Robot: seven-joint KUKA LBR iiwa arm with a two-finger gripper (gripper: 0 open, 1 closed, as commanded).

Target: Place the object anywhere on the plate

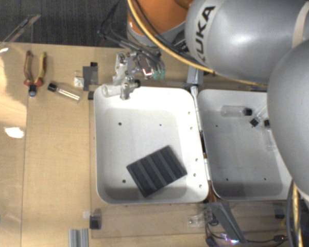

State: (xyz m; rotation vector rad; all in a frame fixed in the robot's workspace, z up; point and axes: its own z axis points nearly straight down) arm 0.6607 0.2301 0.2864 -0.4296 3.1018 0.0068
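Arm (247, 30): big and grey with an orange band, reaching in over the top of both bins.
Jaws (127, 89): a small metal part hangs at the top left corner of the left bin, right over the rim. I cannot tell how far open they are, and I see nothing held in them.
Black plate (156, 171): a dark ribbed slab lying tilted on the floor of the left bin, well below the jaws and a bit to their right.
Left bin (105, 153): white and shallow, under and below the jaws.
Right bin (237, 184): white, just beside the left bin, far to the right of the jaws.
Pliers (34, 71): red handles, on the tabletop (46, 163) well left of the jaws.
Small tube (65, 91): clear with a black cap, on the tabletop between the pliers and the jaws.
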